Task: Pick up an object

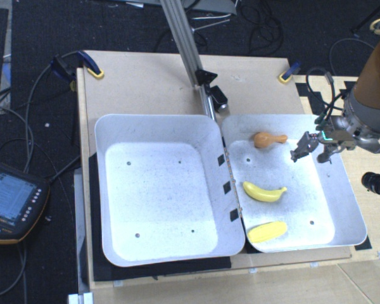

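- Camera view: my gripper sits over the right bin, near its upper right corner, with the wrist and orange band coming in from that side.
- Pincer state: the two dark fingers look spread apart, nothing between them. I'm holding no object.
- Candidates, all in the right bin: an orange drumstick-shaped toy just left of my gripper, close but apart; a yellow banana near the bin's middle, below the drumstick; a yellow oblong piece near the bin's front edge, below the banana.
- Left bin has no object to go for, so the target is in the right bin.
- Nearest pick is the drumstick, judging by position.
- Risks:
  - It lies close to the bin's back wall; a descent off to that side could clip the sloped wall or pin the toy against it.
  - Its thin handle end points toward me; closing there could let it pivot or squirt out.
  - The bulb is rounded; an off-centre pinch may roll it away.
  - Banana curve: same slip risk if I grab across the bend.
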`<action>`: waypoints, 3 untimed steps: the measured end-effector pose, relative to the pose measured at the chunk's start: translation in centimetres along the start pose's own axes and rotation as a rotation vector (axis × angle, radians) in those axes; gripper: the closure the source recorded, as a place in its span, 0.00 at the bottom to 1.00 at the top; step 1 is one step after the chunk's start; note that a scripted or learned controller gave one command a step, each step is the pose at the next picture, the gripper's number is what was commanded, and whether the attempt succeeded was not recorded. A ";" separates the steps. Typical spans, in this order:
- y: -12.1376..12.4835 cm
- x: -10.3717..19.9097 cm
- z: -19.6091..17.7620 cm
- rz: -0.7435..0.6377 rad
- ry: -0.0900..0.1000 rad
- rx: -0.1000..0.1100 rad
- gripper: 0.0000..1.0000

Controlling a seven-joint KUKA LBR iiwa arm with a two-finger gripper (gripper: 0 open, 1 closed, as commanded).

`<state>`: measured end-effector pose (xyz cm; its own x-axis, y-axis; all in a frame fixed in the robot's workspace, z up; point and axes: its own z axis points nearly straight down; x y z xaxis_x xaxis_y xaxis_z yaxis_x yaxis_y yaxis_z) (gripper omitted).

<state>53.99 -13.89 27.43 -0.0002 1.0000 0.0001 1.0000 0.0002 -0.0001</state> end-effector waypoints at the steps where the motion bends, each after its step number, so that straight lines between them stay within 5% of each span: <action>1: 0.0 0.0 0.0 0.000 0.000 0.000 0.00; 3: 0.5 0.2 8.9 0.000 0.001 0.004 0.00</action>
<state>54.51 -13.73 18.54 -0.0005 1.0000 0.0006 1.0000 0.0005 -0.0039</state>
